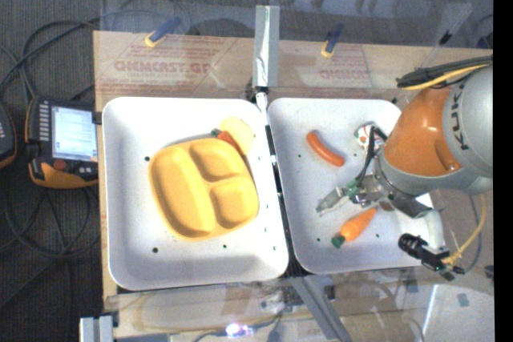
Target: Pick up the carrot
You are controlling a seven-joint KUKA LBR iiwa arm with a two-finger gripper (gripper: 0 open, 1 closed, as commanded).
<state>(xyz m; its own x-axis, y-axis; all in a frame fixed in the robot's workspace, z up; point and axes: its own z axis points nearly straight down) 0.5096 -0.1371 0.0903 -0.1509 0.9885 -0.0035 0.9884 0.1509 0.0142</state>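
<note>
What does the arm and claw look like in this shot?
Grey KUKA arm with a rounded orange band above the wrist and dark lettering on the grey shell. The claw is thin bare metal with small green touches. Thin dark cables run along the wrist.

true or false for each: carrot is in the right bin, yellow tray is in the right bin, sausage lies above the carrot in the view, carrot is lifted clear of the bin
1. The carrot is in the right bin. True.
2. The yellow tray is in the right bin. False: it sits in the left bin.
3. The sausage lies above the carrot in the view. True.
4. The carrot is lifted clear of the bin. False: it lies on the bin floor, just below the claw.
</note>
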